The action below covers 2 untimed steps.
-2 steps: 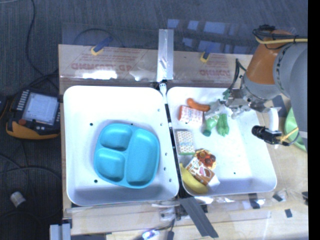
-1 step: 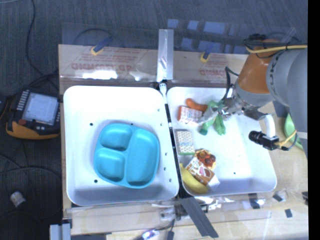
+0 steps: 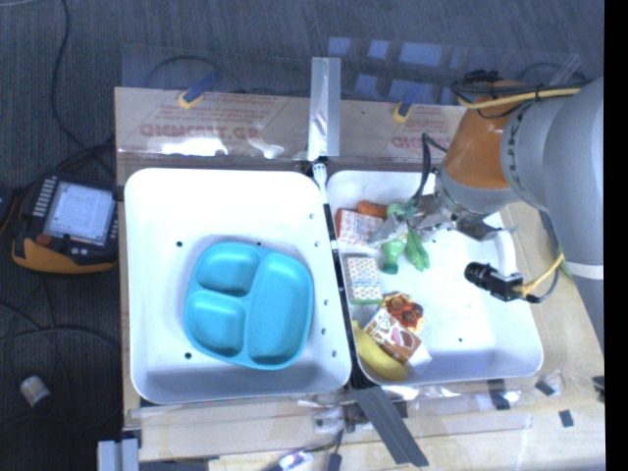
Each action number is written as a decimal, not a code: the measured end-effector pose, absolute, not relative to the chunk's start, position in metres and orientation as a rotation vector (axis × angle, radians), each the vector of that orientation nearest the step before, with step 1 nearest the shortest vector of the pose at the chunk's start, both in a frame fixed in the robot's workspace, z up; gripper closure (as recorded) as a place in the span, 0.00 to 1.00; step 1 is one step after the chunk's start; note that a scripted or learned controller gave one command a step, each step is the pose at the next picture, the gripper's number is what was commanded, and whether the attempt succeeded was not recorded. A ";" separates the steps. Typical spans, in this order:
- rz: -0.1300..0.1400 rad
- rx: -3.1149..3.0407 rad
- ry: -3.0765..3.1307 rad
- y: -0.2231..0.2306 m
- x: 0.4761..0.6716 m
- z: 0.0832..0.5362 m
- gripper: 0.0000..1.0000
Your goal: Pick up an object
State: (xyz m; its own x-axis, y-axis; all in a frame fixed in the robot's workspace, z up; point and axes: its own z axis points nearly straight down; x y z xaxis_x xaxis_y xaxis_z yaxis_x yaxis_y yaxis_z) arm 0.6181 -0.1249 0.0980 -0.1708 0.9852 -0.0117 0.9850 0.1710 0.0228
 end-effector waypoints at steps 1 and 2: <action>-0.003 1.707 2.634 -0.183 0.603 0.107 0.00; -0.001 1.700 2.635 -0.181 0.605 0.089 0.00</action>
